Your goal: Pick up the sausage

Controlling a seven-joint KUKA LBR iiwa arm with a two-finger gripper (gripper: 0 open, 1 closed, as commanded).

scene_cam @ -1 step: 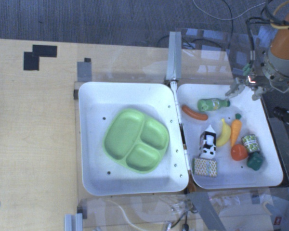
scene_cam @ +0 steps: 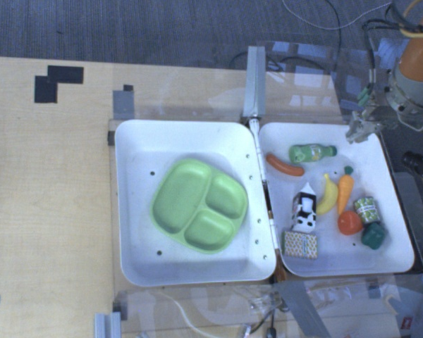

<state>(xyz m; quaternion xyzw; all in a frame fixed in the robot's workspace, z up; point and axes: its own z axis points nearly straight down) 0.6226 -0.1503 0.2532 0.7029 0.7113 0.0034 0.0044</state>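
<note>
- Camera view: the sausage (scene_cam: 285, 165) lies in the right bin (scene_cam: 397, 210), in its upper left part, close to the wall shared with the left bin (scene_cam: 137, 210). It lies at a slant, its left end higher in the picture than its right end.
- Just above and to the right of the sausage, a green bottle (scene_cam: 311, 152) lies on its side, close to the sausage though whether they touch cannot be told.
- The gripper (scene_cam: 363, 129) hangs over the upper right corner of the right bin, well apart from the sausage. It is small and blurred here, so how far it is open cannot be told; nothing can be made out in it.
- The arm (scene_cam: 416, 76) comes in from the upper right, its orange band showing above the grey wrist.
- In the middle of the right bin a black-and-white milk carton (scene_cam: 304, 210) stands upright, with a patterned box (scene_cam: 300, 245) just below it.
- To the right of the carton a banana (scene_cam: 328, 194) and a carrot (scene_cam: 345, 192) lie side by side, both roughly lengthwise up the picture.
- Below them sit a tomato (scene_cam: 350, 222), a small green can (scene_cam: 366, 208) and a dark green vegetable (scene_cam: 373, 236), bunched near the right wall.
- The left bin holds a green divided plate (scene_cam: 199, 204) with three compartments, resting near the middle of the bin.
</note>
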